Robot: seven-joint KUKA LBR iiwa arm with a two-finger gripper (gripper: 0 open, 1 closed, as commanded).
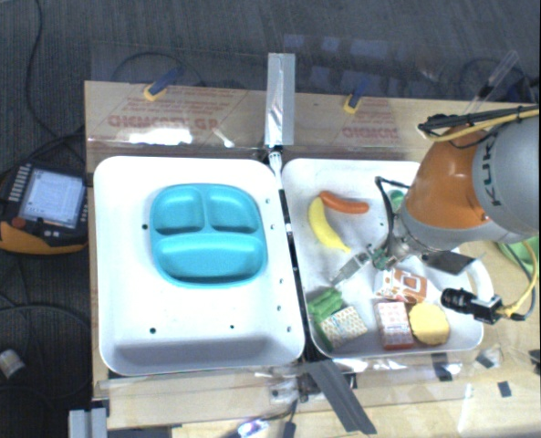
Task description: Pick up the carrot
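Observation:
The carrot (344, 204), a short orange-red stick, lies near the back of the right bin (293, 245), just behind a yellow banana (327, 227). My gripper (366, 263) hangs low over the middle of that bin, in front of and slightly right of the carrot, apart from it. Nothing shows as held by it. The arm's orange band (443, 194) rises behind it on the right.
A green item (322, 301), a checked pack (344, 323), a red-and-white box (392, 323), an orange packet (403, 286) and a yellow round item (431, 325) crowd the right bin's front. A blue divided plate (207, 232) sits in the left bin (124, 318).

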